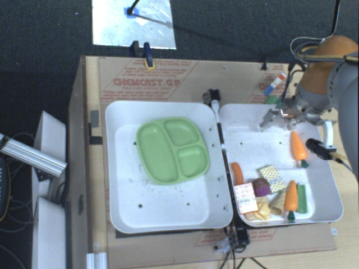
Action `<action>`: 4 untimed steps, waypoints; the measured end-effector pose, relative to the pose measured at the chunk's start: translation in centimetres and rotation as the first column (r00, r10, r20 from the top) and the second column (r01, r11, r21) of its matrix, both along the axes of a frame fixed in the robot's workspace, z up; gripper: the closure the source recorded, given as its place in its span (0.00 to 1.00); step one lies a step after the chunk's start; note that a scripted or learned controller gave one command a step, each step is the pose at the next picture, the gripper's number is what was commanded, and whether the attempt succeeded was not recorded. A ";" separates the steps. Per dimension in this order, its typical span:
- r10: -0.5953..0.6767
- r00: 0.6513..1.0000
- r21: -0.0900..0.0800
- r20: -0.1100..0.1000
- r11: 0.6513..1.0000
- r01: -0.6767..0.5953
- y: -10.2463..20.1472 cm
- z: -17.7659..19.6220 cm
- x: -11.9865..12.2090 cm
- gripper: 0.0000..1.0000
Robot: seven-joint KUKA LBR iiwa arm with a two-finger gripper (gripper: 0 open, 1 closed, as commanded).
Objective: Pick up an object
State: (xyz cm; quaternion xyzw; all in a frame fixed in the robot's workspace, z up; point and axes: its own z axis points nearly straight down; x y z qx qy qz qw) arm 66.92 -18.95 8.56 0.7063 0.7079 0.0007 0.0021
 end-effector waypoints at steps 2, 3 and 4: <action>0.002 1.000 0.003 -0.002 1.000 -0.002 -1.5 0.0 0.1 0.00; 0.004 1.000 0.003 -0.002 1.000 -0.004 -1.5 0.0 0.1 0.00; -0.001 1.000 0.004 -0.004 1.000 0.001 -1.6 -0.1 -10.3 0.00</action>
